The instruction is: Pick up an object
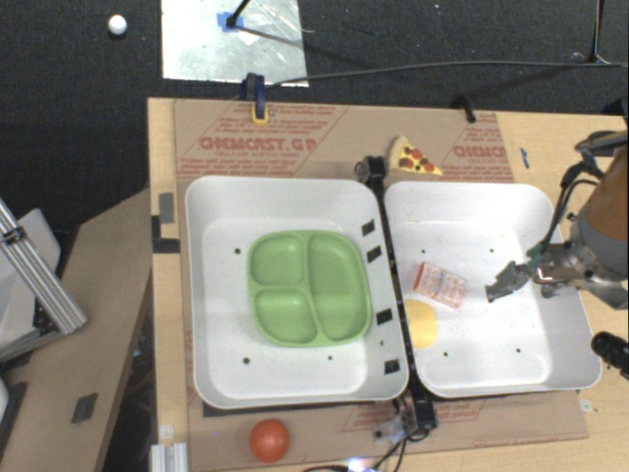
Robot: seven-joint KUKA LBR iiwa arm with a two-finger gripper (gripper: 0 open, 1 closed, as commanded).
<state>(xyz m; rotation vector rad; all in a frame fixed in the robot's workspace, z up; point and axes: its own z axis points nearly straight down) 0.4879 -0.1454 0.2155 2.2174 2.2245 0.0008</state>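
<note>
Clear snack packet [438,285] and yellow ball [423,324] — right bin's left side.

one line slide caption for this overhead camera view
Gripper hovers in the right bin near a small packet and yellow ball; green tray fills left bin.

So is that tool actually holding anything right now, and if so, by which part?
Nothing is held. The tool hangs over the right bin with nothing between its tips; the small packet and the yellow object lie apart from it.

Robotics lab: bench [324,126] with twin white bins [285,200], aluminium framing [39,283].
</note>
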